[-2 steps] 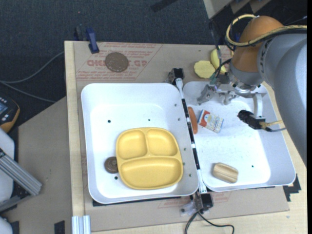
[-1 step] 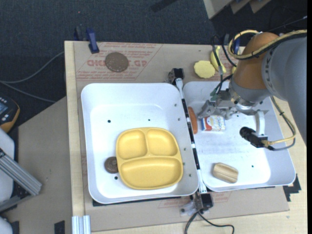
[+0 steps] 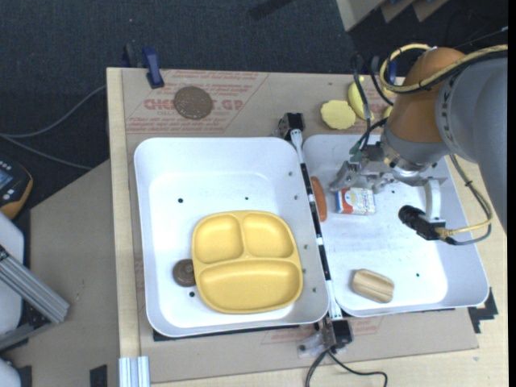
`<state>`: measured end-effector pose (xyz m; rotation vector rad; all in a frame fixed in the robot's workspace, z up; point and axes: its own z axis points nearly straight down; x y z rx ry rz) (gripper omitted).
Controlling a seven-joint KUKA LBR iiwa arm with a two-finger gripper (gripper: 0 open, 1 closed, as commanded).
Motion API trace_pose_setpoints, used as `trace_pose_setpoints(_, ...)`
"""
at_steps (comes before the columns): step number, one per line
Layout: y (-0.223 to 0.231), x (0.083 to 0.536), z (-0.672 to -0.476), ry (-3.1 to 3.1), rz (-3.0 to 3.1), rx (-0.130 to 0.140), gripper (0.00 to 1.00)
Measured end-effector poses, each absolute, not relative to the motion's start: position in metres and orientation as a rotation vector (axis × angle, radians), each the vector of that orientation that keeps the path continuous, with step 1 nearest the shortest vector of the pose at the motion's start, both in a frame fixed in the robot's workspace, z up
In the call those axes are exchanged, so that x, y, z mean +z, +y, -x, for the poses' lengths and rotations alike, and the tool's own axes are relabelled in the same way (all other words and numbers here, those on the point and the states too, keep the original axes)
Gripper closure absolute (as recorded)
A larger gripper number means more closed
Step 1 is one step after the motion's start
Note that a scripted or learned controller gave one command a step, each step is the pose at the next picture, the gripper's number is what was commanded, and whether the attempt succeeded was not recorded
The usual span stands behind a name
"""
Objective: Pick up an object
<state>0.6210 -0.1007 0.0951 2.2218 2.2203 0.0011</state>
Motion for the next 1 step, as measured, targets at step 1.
trace_pose_setpoints(1,-0.0528,0.1915,-0.6196,2.222,-2.210,0.013,1.00)
